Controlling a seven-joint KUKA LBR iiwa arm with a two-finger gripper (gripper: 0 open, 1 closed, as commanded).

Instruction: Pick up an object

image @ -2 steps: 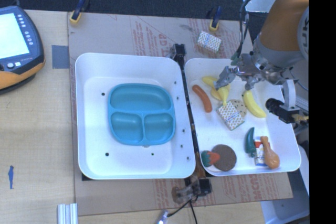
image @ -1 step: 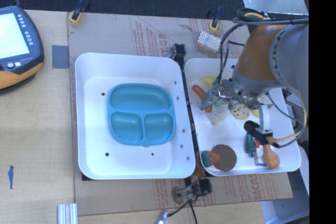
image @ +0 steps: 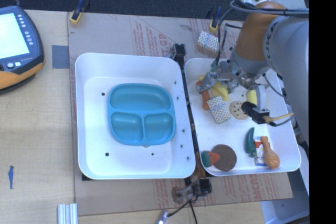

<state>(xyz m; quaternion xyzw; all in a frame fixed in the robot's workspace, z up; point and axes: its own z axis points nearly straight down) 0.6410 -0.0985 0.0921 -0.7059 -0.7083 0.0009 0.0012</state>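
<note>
Spanning most of the frame, a wooden bench is seen from above, covered in its middle by a sheet of brown cardboard. Two shallow white bins are set side by side on the cardboard. The left bin is taken up by a blue divided plate, which is placed at its centre. The right bin is crowded with small toy food pieces.

A grey arm with an orange band is reached in from the right, above the far edge of the right bin. Its gripper is lowered into the bin's far left corner, among a yellow piece and an orange piece. Whether the fingers are parted or closed cannot be told, and nothing can be seen held.

A patterned wedge is found just below the gripper, with a dotted cracker beside it. A brown round cookie and a strawberry are placed at the near left corner. A green piece and a drumstick are laid near the near right corner.

A handheld controller is rested at the bench's left edge.
</note>
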